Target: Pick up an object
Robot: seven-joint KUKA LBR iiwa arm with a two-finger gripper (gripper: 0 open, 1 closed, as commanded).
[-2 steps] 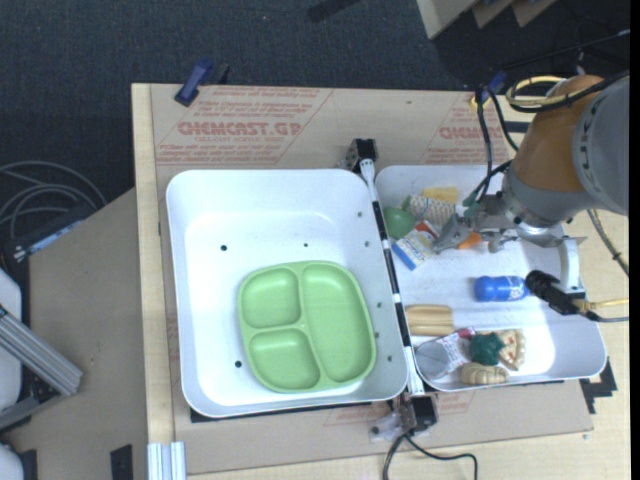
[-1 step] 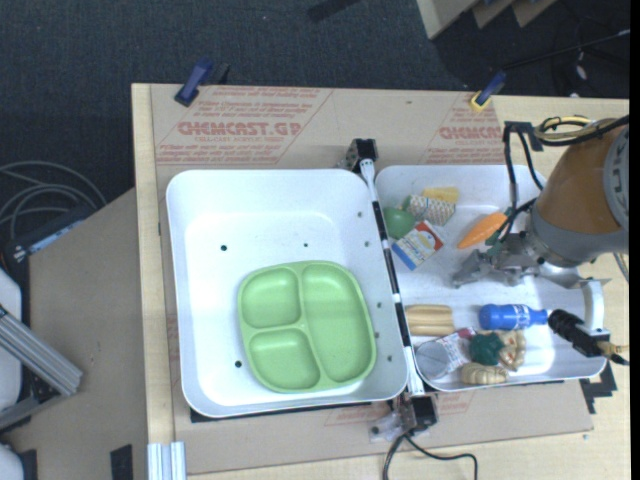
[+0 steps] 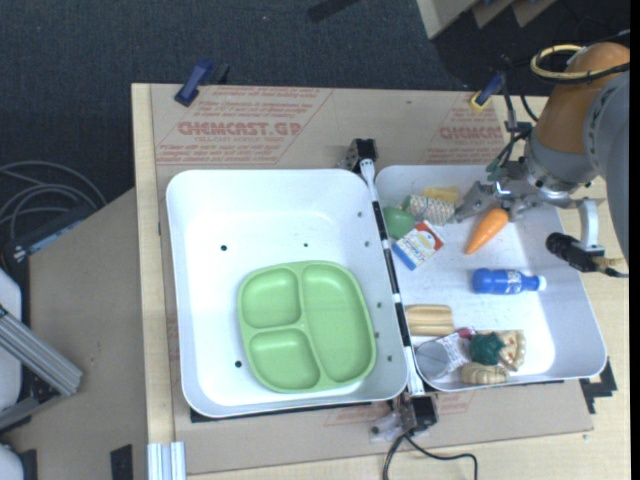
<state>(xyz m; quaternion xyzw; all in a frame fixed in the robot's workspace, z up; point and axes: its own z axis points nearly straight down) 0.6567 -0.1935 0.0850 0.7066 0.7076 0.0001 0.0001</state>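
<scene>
Gripper (image 3: 487, 196) low over right bin's (image 3: 575, 353) back edge — toy carrot (image 3: 487, 229) lies touching its fingers, tip toward the bin's centre; can't tell if it's clamped; blue bottle (image 3: 506, 282) nearer the front.

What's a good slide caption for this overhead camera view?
Grey arm's pincer hovers by an orange toy carrot in the right white bin; a green divided plate fills the left bin.

Pincer (image 3: 487, 200) over the right bin (image 3: 570, 353), seemingly touching the carrot (image 3: 487, 230).
</scene>
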